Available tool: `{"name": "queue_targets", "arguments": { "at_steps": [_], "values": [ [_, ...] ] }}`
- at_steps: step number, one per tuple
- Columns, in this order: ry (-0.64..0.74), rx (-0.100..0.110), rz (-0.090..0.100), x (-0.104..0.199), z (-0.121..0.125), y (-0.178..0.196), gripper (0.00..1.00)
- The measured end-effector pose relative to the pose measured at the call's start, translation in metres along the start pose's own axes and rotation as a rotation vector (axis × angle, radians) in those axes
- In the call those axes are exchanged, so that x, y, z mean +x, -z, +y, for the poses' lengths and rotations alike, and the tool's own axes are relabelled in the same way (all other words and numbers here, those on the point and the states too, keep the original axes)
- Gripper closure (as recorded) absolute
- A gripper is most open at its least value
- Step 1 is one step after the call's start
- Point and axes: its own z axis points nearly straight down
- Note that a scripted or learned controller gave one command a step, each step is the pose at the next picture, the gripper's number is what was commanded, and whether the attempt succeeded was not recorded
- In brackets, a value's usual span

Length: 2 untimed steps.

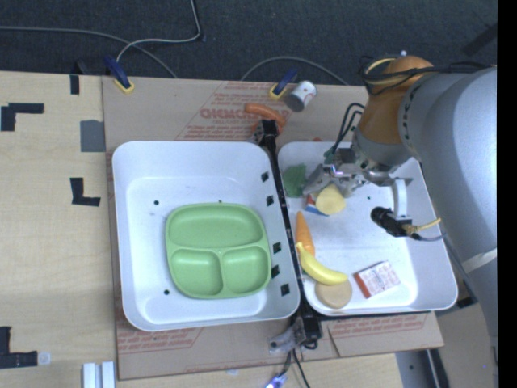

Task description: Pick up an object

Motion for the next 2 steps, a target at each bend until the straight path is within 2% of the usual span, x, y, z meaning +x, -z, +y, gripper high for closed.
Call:
{"name": "queue_targets", "arguments": {
  "at_steps": [1,2],
  "values": [
    [0.001,-0.003,-0.002,0.000,0.001,0.011,1.00],
    [0.001,0.001,0.002,0.046,-0.035,0.099,1.00]
  ]
}}
